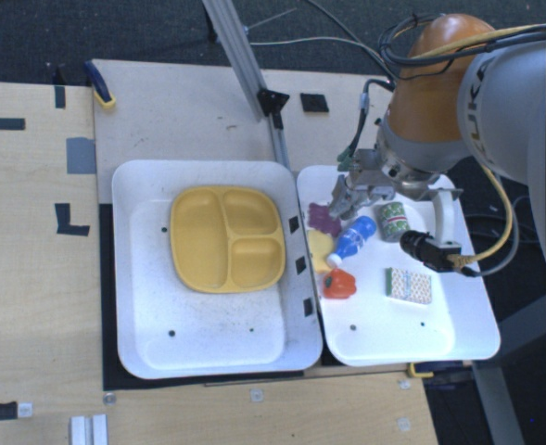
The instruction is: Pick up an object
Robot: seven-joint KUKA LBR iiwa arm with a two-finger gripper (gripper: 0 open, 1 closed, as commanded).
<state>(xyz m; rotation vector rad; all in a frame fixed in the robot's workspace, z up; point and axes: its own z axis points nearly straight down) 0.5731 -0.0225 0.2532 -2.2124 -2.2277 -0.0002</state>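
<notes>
Two shallow white bins are seen side by side on the counter [180, 119]. The left bin [143, 332] is occupied by a yellow divided plate [226, 238] with three compartments, lying flat in the upper middle of the bin. The right bin [421, 336] holds a cluster of small objects gathered toward its upper left part.

The grey arm with its orange band [439, 72] is extended in from the right, and the tool [354, 196] is lowered over the upper left part of the right bin. Whether the tool is apart or together cannot be told from this view, since its tips are obscured by its own body and by the clutter beneath.

Just beside the tool, to its left, a purple toy piece [324, 219] is seen near the bin's left wall. A blue and white bottle [350, 241] lies tilted directly below the tool. A green can [392, 221] is placed to the right of the bottle, close to it. A yellow object [320, 247] lies partly under the bottle, against the left wall. An orange-red object [339, 286] rests below the bottle's white end. A small patterned green and white packet [409, 286] lies flat, apart from the cluster, toward the bin's middle right.

Nothing can be seen clamped in the tool.
</notes>
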